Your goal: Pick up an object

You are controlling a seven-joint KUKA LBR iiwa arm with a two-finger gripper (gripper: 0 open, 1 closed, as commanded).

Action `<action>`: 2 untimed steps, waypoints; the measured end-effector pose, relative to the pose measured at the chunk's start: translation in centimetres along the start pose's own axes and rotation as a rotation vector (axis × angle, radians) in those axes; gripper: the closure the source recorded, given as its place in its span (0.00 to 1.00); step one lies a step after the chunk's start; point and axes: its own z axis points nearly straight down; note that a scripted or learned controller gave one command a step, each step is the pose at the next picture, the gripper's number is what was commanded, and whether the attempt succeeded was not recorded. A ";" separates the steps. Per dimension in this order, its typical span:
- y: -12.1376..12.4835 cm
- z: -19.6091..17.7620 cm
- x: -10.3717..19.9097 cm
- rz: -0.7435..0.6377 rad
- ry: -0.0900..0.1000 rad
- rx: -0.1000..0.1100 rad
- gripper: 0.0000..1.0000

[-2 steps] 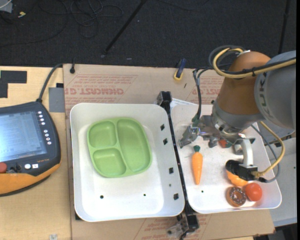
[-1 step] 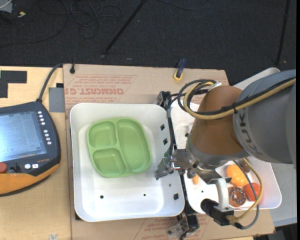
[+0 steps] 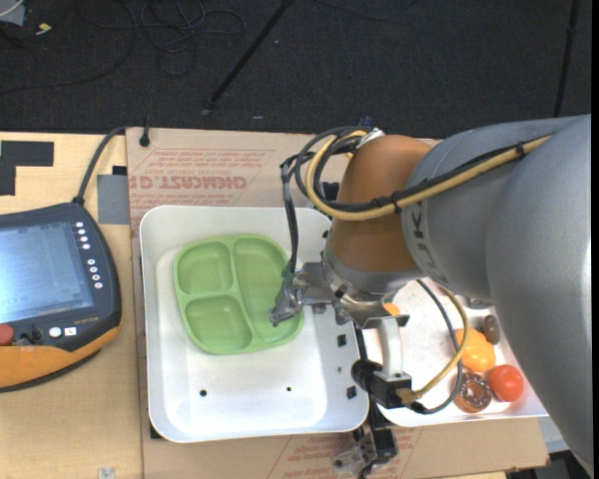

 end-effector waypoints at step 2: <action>-3.9 -19.1 9.2 -0.006 -0.005 0.005 1.00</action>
